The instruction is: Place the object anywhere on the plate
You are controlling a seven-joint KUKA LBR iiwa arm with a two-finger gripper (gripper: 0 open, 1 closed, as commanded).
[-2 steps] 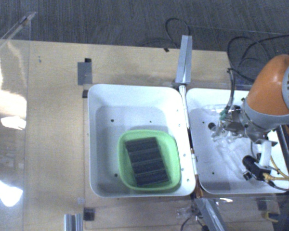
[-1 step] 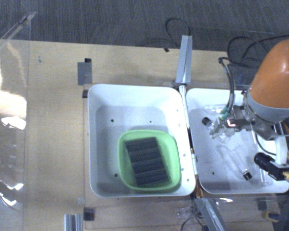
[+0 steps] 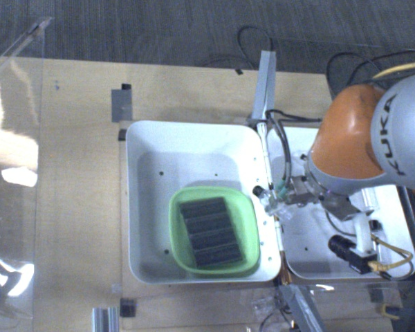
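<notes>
- The arm (image 3: 373,137), grey with an orange band, is nearest the lens and hangs over the divide between the 2 bins.
- Its gripper (image 3: 277,200) sits at the left bin's right wall (image 3: 261,158); whether it is open or closed cannot be told.
- The dark ribbed object (image 3: 209,232) already lies flat on the green plate (image 3: 176,220) in the left bin.
- Its long axis runs up-left to down-right, so the task looks done.

You look down from above the bench (image 3: 62,206) at a slant, both white bins (image 3: 142,185) framed, arm (image 3: 363,140) entering right.
</notes>
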